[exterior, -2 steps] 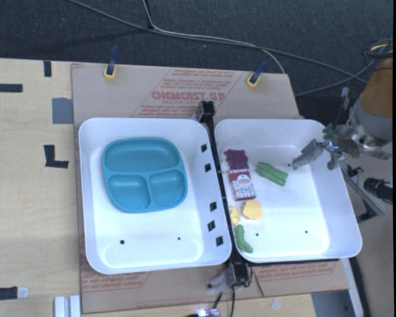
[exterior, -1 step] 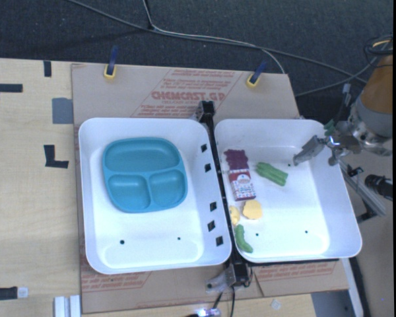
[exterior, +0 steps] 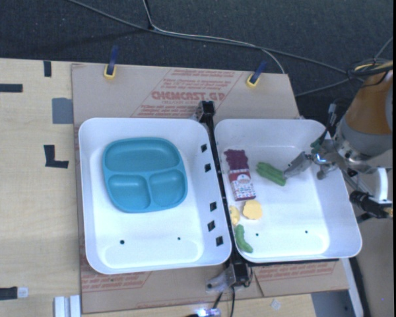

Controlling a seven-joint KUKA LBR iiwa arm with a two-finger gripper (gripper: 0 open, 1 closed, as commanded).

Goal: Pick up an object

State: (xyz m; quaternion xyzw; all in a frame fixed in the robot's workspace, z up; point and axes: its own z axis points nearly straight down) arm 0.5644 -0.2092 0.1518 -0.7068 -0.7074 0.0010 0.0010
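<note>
pincer (exterior: 302, 164) | state: can't tell, possibly parted | beside green pickle (exterior: 271, 173), contact unclear | right bin (exterior: 330, 236)

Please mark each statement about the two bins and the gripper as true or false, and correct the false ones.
1. The blue divided plate lies in the left bin. True.
2. The green pickle-shaped object lies in the left bin. False: it lies in the right bin.
3. The gripper is above the right bin, near the green object. True.
4. The yellow round piece sits on the blue plate. False: it lies on the right bin's floor, below the red packet.
</note>
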